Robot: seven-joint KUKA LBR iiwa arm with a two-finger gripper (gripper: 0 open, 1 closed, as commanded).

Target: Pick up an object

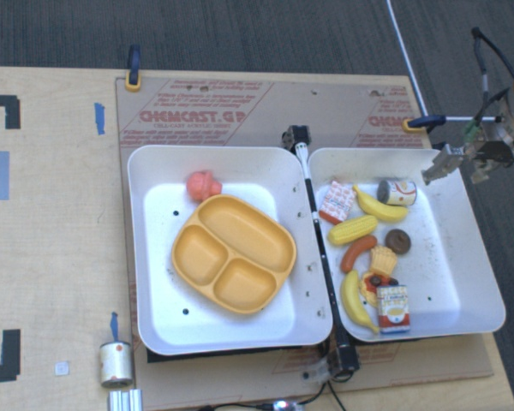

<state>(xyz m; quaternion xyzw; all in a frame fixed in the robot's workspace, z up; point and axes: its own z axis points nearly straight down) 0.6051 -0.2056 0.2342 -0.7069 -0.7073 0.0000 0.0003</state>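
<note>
Right now your gripper point(439, 168) sits at the three o'clock side of the view, over the upper right rim of the right bin point(463, 264). It is small and partly blurred, so you cannot tell how it is set, and nothing can be seen in it.

Look into the right bin for the things to pick. Near its twelve o'clock end lies a red and white packet point(337, 202), and just beside that, toward three o'clock, a banana point(379, 204) with a small round can point(400, 193) touching its upper end. Below the packet lies a corn cob point(352, 229), then a sausage point(358, 253) at a slant. A brown round piece point(397, 241) sits at three o'clock of the corn, with a yellow block point(383, 260) just under it. Toward six o'clock a second banana point(354, 302) runs along the left wall, and a red and white carton point(393, 307) stands next to it, close against a small mixed pile you cannot make out clearly.

Your left bin point(154, 255) holds a yellow divided plate point(233, 253) with three compartments, set at a tilt in the middle. A pink ball point(203, 185) lies at eleven o'clock of the plate, touching or nearly touching its rim.

Both bins rest on a brown board point(240, 110) on the bench point(51, 255).
</note>
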